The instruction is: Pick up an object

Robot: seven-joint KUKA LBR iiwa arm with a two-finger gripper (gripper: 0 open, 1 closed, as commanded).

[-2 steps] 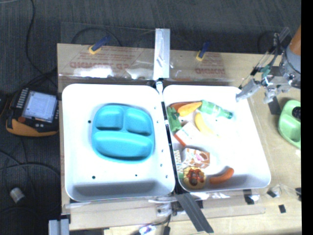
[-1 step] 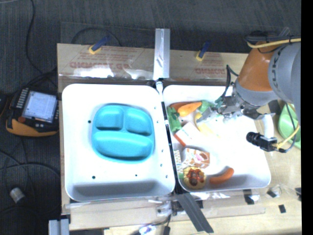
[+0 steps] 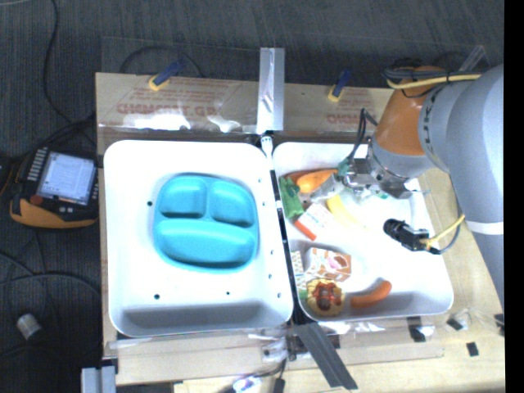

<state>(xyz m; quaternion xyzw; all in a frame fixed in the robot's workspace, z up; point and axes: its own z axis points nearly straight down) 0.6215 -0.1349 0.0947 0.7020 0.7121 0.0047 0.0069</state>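
The right bin [image 3: 426,289] holds several small items. An orange carrot [image 3: 312,179] and a green piece [image 3: 290,197] lie at its far left. A yellow piece [image 3: 339,209] and a red-and-white box [image 3: 309,220] sit just below them. Nearer the front are a printed packet [image 3: 329,262], a round red-and-yellow toy [image 3: 325,295] and an orange sausage [image 3: 370,294]. My gripper [image 3: 350,178] reaches down into the far part of this bin, right beside the carrot and above the yellow piece. The wrist hides its tips.
A blue divided plate [image 3: 206,222] fills the middle of the left bin [image 3: 131,301]. A black connector on a yellow cable [image 3: 407,233] hangs over the right bin's right side. A handheld device [image 3: 59,182] lies on the floor at left.
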